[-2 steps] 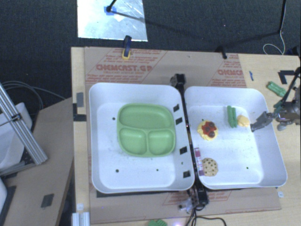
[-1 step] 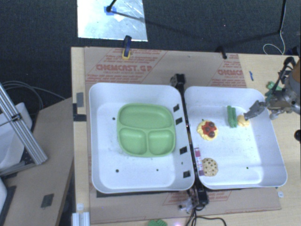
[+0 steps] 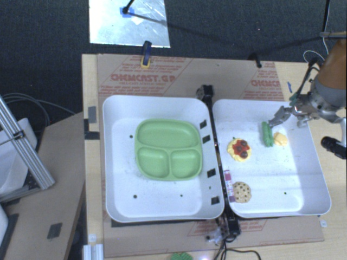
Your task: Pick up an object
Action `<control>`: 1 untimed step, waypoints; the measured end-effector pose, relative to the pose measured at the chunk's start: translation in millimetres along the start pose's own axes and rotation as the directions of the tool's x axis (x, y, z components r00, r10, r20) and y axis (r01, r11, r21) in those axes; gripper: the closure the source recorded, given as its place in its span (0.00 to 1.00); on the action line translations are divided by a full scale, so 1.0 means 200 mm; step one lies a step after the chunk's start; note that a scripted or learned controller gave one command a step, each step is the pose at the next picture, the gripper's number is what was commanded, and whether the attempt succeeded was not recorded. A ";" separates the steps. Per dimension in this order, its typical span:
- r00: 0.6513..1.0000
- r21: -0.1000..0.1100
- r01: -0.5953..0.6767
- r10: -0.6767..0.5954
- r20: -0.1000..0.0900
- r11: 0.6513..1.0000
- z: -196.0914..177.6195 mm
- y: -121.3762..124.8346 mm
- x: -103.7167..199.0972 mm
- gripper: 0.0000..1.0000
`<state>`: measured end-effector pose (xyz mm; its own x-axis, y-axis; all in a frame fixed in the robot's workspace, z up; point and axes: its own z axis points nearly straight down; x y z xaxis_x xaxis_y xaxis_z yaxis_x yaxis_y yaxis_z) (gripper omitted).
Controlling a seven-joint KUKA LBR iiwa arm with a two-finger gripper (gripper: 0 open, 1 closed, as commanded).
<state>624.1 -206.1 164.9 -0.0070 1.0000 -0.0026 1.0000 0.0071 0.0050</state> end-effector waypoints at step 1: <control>1.000 0.005 0.000 0.000 -0.002 1.000 0.42 0.12 0.00 0.00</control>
<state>647.9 -205.2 80.1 -0.0068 1.0000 -0.0002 1.0000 0.0068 -0.0002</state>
